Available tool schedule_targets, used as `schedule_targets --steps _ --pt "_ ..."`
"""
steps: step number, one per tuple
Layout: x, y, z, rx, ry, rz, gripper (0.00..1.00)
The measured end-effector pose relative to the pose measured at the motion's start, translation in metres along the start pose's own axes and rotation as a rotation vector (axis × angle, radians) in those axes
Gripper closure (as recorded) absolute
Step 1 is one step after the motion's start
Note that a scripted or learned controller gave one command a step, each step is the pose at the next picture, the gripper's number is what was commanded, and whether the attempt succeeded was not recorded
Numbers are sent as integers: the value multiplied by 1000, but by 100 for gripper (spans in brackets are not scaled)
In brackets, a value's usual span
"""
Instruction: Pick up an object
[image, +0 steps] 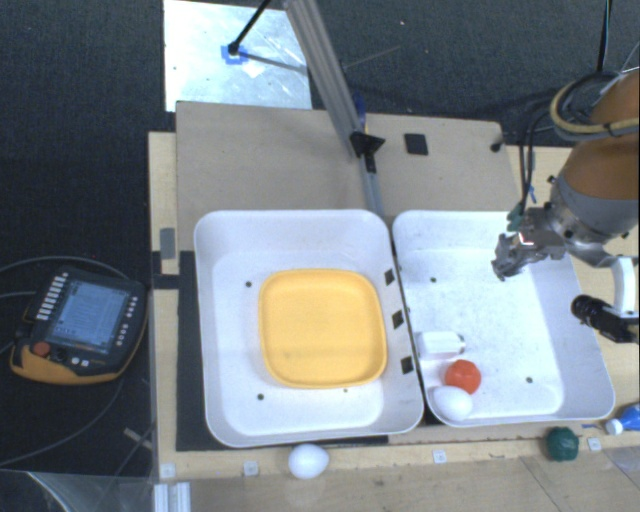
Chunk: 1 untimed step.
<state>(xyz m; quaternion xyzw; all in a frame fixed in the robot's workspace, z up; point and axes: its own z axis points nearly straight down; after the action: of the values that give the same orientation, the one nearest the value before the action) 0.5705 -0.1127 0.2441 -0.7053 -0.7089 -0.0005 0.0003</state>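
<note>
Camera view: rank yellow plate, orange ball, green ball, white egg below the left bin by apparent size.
1. yellow plate, by far the largest.
2. white egg and orange ball: look alike, not ranked.
3. green ball, slightly smaller, though the margin is thin.

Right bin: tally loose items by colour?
White: 2, a rounded white egg-shaped object and a small white rectangular block
Orange-red: 1, an orange-red ball
Total: 3, all near the front-left corner of the right white bin.
</note>
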Motion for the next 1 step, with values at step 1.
schedule_targets --steps 1 --pt "44 19 9 0 0 1 100"
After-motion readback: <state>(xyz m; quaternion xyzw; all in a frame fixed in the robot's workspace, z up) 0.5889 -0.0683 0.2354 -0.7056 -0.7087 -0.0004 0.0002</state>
